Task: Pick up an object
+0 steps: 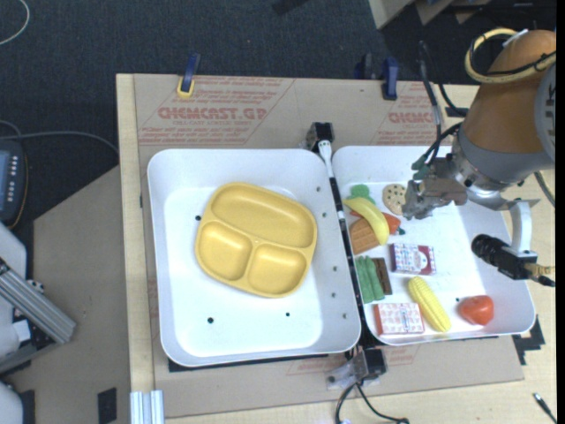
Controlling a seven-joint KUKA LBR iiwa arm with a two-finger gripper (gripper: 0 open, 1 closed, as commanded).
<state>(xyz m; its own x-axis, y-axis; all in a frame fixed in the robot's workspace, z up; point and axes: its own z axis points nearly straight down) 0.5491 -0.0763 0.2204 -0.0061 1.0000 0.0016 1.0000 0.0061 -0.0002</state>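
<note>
We count two white bins side by side on the desk (265, 104). The first bin (177, 272), on the side away from the arm, carries one yellow tray (256, 237) with three compartments, lying about its middle.

The second bin (455, 237), on the arm's side, carries the loose goods, ten by our count:
- one banana (371, 217)
- one cookie (394, 194)
- one green piece (359, 191)
- one orange-brown wedge (361, 235)
- one green bar (365, 277)
- one brown bar (380, 276)
- one corn cob (429, 303)
- one tomato (477, 309)
- two printed packets (411, 259)

The second packet (398, 318) lies at the bin's near edge, just beside the corn cob. The banana, green piece, wedge and both bars crowd the edge this bin shares with the first. The tomato sits toward the near corner on the arm's side.

The arm (508, 140) bends in over the second bin's far corner. Its orange band is uppermost and its wrist is turned downward. The claw (420, 203) is over the far part of that bin, just beside the cookie. We cannot tell whether the claw is open or closed, nor whether it touches the cookie.
</note>
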